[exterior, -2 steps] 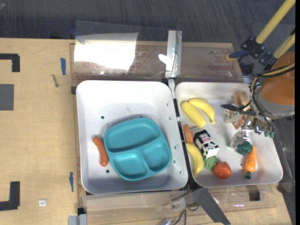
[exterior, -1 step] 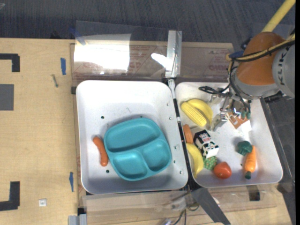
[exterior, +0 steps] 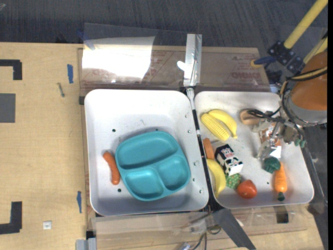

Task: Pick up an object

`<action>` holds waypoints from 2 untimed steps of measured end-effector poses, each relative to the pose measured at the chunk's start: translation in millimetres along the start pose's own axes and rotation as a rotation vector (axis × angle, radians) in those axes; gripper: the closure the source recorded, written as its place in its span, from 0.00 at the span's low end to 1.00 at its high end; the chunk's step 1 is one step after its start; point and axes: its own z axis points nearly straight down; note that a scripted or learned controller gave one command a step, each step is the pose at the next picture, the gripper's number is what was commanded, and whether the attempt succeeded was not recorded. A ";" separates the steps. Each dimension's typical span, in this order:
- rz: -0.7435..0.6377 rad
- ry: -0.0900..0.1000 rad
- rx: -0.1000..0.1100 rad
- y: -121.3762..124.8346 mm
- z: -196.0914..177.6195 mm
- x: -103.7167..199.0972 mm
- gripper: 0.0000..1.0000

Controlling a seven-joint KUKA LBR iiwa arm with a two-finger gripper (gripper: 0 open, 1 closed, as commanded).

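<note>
Hovering low over the right bin (exterior: pixel 307 191), the tool (exterior: pixel 273 139) sits at the end of the grey arm with its orange band (exterior: pixel 311 90) up and to its right; whether the tool is open or closed cannot be made out, and nothing can be seen gripped in it. Directly below the tool lies a dark green piece (exterior: pixel 271 164), and just under that an orange carrot (exterior: pixel 280 182) with a green tip. Up and left of the tool is a brownish object (exterior: pixel 251 116), too blurred to name. Further left of the tool lies a yellow corn cob (exterior: pixel 216 126) with a yellow banana (exterior: pixel 225 119) against it. Down and left of the tool: a black-and-white cow-pattern box (exterior: pixel 229 159), a second yellow banana (exterior: pixel 217 174), a small green piece (exterior: pixel 233 181), a red tomato (exterior: pixel 246 189). An orange sausage-like piece (exterior: pixel 208 148) lies by the bin's left wall. Far left of the tool, the left bin (exterior: pixel 135 108) holds a teal divided plate (exterior: pixel 152 164) with an orange sausage (exterior: pixel 112 167) just beside its left edge. Both bins rest on the bench (exterior: pixel 36 139)
</note>
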 end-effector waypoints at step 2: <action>0.202 -0.005 -0.001 92.2 -1.5 13.1 0.00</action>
